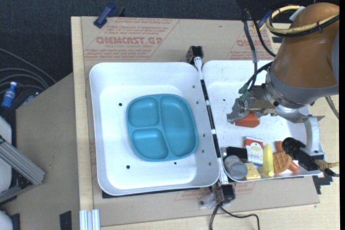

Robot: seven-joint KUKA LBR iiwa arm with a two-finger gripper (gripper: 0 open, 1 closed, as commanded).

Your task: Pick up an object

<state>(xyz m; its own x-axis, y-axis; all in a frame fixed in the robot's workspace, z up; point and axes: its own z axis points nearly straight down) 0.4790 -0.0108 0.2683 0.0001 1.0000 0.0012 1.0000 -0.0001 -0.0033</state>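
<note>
- Along the near wall of the shallow white right bin (229, 81), you see a tight clutter: a round grey metal can (235, 168), a small red-and-white carton (253, 144), a yellow plastic bottle (268, 154) and a brown waffle-patterned piece (281, 161). They touch one another. Judged poor targets, since there is little room to close around any single one.
- An orange-red rounded plastic piece (249, 122) lies alone at mid-bin, apart from that clutter. Its free sides are probably why the arm is placed here.
- The two-finger gripper (237, 114) sits low in the right bin at the left end of the orange-red piece. You cannot tell whether it touches the piece or is just beside it.
- You cannot tell how far it is open, as the wrist covers it from above. Nothing shows as held, so log no grasp.
- The shallow white left bin (108, 89) holds a blue three-compartment plastic plate (161, 126), flat and central, well apart from the gripper. It is broad and low, so likely hard to pinch.
- Judgement: the pick is not yet confirmed.
</note>
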